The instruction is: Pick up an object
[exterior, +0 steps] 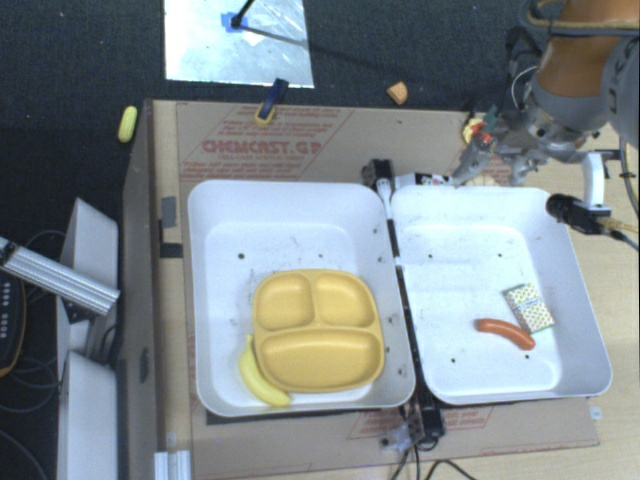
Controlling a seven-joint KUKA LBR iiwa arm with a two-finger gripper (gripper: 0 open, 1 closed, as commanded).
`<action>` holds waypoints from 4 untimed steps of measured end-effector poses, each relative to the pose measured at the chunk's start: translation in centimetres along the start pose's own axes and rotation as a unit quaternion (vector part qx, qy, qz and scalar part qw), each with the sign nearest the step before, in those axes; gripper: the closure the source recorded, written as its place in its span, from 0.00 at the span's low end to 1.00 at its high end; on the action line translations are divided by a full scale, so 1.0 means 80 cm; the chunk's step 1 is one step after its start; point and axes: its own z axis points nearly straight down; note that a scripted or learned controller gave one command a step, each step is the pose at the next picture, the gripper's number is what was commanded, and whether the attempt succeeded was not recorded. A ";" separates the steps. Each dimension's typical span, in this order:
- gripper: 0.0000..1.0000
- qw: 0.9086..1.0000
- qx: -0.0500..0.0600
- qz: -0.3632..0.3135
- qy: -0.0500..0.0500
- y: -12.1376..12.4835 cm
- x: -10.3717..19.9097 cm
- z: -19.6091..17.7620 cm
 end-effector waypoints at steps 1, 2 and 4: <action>0.00 1.000 0.001 0.001 0.000 -0.065 -0.058 0.028; 0.00 1.000 0.001 0.001 0.000 -0.126 -0.103 0.095; 0.00 1.000 0.000 0.001 0.000 -0.218 -0.134 0.148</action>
